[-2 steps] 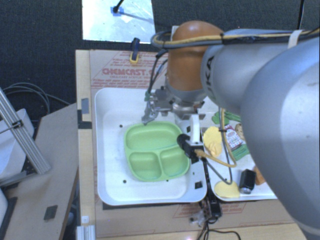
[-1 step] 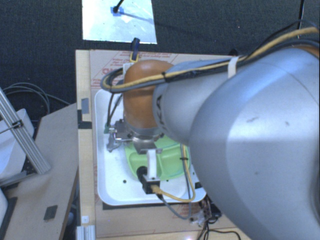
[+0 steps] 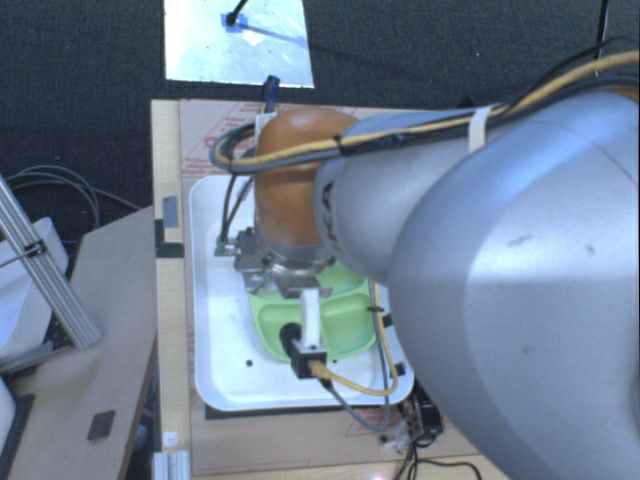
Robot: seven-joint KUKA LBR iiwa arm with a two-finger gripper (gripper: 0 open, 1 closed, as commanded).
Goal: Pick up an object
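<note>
**Grey arm low over the green piece: settle the grip before you lift**

Grey arm (image 3: pixel 520 268) bulk lay nearest the camera and covered the right of the scene. Its orange band (image 3: pixel 290 188) stood upright above the wrist. Below that band your hand (image 3: pixel 288 280) pointed straight down into the white bin (image 3: pixel 225 368) on the worktop (image 3: pixel 172 348). The wrist hid the hand from above, so you could not tell whether it was wide, narrow or holding anything.

The task's thing, a pale green plastic piece (image 3: pixel 345 323), lay on the bin floor directly under the hand, toward the bin's right and near side. Whether the hand touched it could not be seen.

To do this step well, my judgement was that you needed to be centred over the piece, not over one edge. Smooth moulded plastic tends to slide or tip out of an off-centre grip. Close across a narrow part or a rim, then lift slowly and straight up, and treat the grip as unproven until the piece clears the floor.

As for its lie, the piece looked flat, with a rounded edge turned toward the bin's near rim. The part that showed was roughly as wide as it was deep, and the wrist covered its far end. You therefore could not fix its long axis or say which way it pointed.
</note>
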